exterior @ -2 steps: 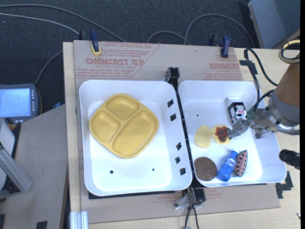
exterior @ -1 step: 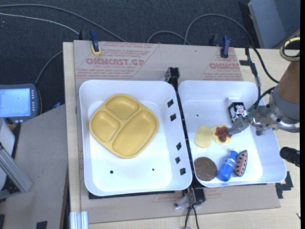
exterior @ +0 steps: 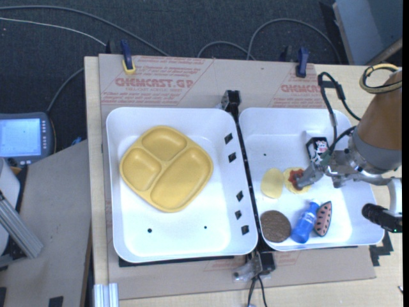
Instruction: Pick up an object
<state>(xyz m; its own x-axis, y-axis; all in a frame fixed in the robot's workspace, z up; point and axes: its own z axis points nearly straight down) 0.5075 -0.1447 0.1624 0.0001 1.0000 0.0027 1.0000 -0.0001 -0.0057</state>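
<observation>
In the right bin (exterior: pixel 281 128) lie a pale yellow soft piece (exterior: pixel 273 182), a small red and yellow object (exterior: pixel 296 179), a brown round disc (exterior: pixel 275 226), a blue bottle (exterior: pixel 305 222) and a pink and dark patterned object (exterior: pixel 324 218). My gripper (exterior: pixel 307 178) reaches in from the right and sits low at the red and yellow object, its tips right against it. The wrist hides how the tips stand.
The left bin (exterior: pixel 128 235) holds a yellow divided plate (exterior: pixel 166 167). Black clips run along the divider (exterior: pixel 238 165) between the bins. A black cable (exterior: pixel 330 101) loops over the right bin's far corner. Blue clamps (exterior: pixel 127 54) hold the cardboard at the back.
</observation>
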